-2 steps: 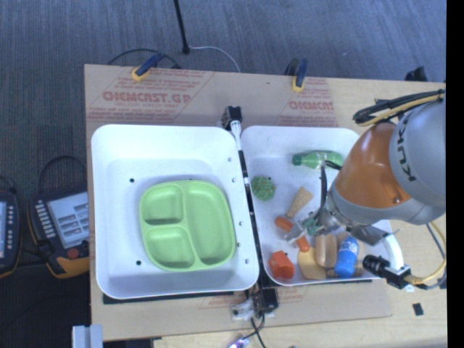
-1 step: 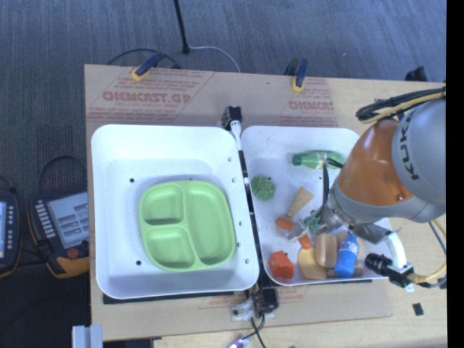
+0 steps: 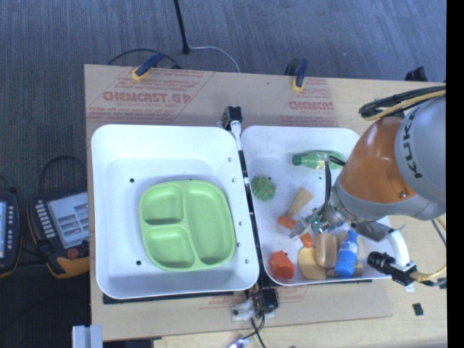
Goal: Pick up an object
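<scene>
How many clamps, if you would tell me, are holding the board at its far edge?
2: one clamp at the far edge above the left bin, another clamp above the right bin.

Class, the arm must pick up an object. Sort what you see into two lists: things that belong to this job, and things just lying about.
Belongs to the job:
hand
blue bottle
orange toy
green ball
ice cream cone
green bottle
right bin

Lying about:
green divided plate
left bin
yellow clamps
</scene>
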{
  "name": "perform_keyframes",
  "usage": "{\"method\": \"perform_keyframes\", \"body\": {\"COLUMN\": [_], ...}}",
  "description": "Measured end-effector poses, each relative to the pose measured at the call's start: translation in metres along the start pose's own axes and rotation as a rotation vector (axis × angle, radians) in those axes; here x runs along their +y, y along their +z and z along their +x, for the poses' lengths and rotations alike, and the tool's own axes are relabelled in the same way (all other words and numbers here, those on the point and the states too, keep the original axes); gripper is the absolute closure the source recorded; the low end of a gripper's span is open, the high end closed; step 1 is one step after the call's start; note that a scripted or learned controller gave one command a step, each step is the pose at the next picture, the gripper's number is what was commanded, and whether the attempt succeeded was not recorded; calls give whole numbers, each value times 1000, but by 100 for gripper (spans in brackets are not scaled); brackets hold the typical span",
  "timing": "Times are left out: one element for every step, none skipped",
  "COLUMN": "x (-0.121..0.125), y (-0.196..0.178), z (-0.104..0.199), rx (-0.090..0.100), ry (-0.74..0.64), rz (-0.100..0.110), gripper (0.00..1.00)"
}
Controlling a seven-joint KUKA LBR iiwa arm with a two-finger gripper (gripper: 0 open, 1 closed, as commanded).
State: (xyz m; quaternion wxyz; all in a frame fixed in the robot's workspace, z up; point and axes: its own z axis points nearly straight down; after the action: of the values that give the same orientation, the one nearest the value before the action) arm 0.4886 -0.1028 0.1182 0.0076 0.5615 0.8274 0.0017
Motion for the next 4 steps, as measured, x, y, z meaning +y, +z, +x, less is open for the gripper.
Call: {"method": "perform_keyframes", "body": {"x": [48,48,48,48], "y": [30,21,21,11], "z": [-18,-18,-18,-18], "rx": [10,9,9,9], "ry": [-30,-29,-29,-29], "rz": [8,8,9,9], "gripper": [100,100,0,100]}}
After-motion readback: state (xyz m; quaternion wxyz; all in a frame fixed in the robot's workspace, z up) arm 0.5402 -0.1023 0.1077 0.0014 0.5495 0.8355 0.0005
